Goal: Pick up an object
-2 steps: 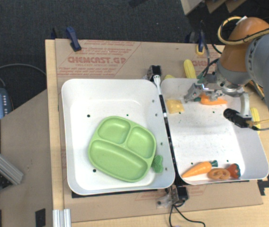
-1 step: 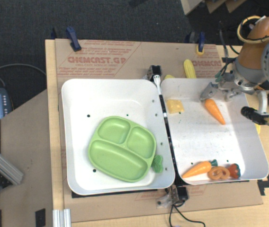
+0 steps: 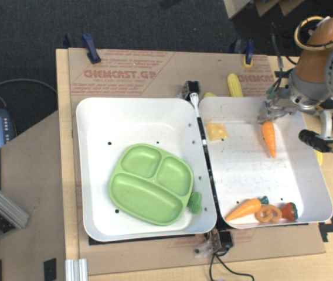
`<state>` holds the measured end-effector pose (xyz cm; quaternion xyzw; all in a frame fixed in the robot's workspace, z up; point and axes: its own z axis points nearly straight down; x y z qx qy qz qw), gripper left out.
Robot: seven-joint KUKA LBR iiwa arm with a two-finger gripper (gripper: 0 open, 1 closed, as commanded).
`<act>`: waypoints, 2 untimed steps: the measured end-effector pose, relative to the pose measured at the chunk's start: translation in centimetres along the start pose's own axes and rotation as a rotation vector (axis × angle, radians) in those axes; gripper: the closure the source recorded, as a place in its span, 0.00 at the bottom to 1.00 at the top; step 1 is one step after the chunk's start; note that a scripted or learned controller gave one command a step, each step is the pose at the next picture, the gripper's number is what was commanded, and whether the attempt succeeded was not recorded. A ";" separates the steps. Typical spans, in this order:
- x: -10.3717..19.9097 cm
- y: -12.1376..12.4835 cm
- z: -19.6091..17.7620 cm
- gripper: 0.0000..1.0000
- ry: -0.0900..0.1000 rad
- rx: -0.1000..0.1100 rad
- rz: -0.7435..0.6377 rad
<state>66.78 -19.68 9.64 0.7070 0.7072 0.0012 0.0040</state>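
Observation:
My gripper is over the far right part of the right bin. An orange carrot hangs lengthwise just below it, with its thick end caught between the fingers and its tip pointing toward the bin's front. The gripper is shut on that thick end. The grey arm with its orange band comes in from the upper right.
The left bin holds a green divided plate and a small green piece. The right bin holds a pale yellow piece and, in the front corner, a second carrot, an orange ring and a red item. A yellow corn cob lies behind the bins.

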 end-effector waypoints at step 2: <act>15.5 -8.4 -9.6 1.00 0.007 0.001 -0.007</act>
